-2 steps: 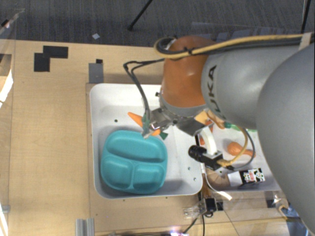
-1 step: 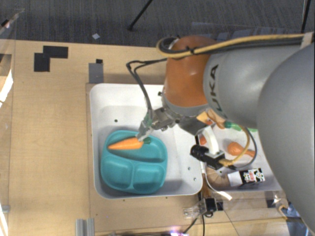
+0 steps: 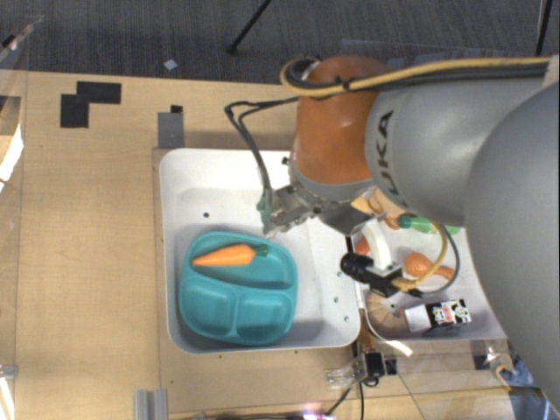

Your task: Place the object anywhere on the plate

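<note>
Closest to me, at the bottom edge of the left white bin point(image 3: 175, 234), sits a teal plate point(image 3: 236, 300) with three sections. A toy carrot point(image 3: 224, 255) lies on its side in the long top section of that plate, with its green end pointing right. To the right of the plate, past the wall between the bins, the right white bin point(image 3: 477, 326) holds a little pile of toys: a small dark box with a label point(image 3: 442, 314), some orange pieces point(image 3: 420, 265), and something green point(image 3: 424, 226). They are partly hidden by the arm and its cables, so I cannot name them well. Just above the plate's top right corner hangs the gripper point(image 3: 278, 213), close to the carrot's green end but not touching it. It is small and blurry, and I cannot tell its state; I see nothing held in it. Behind it, farther from the plate, the big grey arm point(image 3: 464, 147) with its orange band point(image 3: 337, 121) reaches in from the right and covers much of the right bin.
</note>
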Available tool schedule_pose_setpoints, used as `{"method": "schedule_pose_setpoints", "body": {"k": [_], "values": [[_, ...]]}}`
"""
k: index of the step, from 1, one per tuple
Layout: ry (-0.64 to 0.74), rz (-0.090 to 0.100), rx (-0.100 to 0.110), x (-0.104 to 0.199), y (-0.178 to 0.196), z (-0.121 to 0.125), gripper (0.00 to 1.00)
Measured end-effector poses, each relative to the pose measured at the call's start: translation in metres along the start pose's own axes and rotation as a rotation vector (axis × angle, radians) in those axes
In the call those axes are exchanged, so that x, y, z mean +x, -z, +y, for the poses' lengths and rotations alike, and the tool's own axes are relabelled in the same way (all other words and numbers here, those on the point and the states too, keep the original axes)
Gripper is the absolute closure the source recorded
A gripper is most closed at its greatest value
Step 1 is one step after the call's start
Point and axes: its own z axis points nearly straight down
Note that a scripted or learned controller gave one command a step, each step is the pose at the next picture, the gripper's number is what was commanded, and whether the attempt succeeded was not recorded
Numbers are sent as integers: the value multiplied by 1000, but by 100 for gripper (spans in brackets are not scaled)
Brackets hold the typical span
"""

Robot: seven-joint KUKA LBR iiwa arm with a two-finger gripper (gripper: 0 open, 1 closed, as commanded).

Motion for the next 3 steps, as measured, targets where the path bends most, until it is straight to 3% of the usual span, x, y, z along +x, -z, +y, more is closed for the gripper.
{"method": "schedule_pose_setpoints", "body": {"k": [1, 2, 3], "values": [[-46, 0, 4, 43, 3, 17, 100], [-167, 0, 9, 32, -40, 79, 100], [-415, -1, -7, 12, 105, 108, 100]]}}
